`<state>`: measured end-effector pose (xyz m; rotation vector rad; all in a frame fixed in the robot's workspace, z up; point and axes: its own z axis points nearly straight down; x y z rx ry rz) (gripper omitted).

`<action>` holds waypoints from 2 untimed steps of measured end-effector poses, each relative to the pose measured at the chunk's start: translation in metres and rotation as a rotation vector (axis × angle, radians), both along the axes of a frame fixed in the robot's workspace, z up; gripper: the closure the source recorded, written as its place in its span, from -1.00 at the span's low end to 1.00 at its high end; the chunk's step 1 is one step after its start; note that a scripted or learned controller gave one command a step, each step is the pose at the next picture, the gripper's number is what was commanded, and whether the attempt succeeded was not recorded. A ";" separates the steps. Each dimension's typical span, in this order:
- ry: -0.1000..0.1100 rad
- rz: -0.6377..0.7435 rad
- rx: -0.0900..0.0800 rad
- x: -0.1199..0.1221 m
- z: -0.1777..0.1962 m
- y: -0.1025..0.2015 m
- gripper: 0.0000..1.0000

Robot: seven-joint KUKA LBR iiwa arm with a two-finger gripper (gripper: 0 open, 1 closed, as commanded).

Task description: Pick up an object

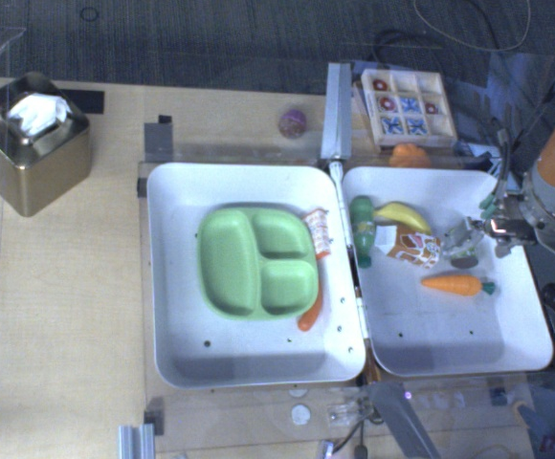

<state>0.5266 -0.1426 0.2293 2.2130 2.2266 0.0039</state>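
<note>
My end effector [471, 234] hovers just above the carrot [453, 284], grip state unclear to me; nothing lifted yet.

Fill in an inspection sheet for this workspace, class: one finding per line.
Surface: wooden bench bearing two shallow white bins.
Job's things: right bin holds orange toy carrot, yellow banana, green bottle, printed packet; left bin holds green divided tray.
Clutter: gold tissue box, tic-tac-toe board, purple ball.
Grippers: two-finger gripper over right bin, beside packet.
Cables: black loop on floor.
Surroundings: dark carpet.
</note>
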 end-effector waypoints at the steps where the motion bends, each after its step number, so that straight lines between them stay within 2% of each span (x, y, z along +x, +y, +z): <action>1: -0.004 0.017 -0.001 0.019 -0.133 -0.040 -1.00; 2: -0.012 0.072 -0.004 0.014 -0.139 0.000 -1.00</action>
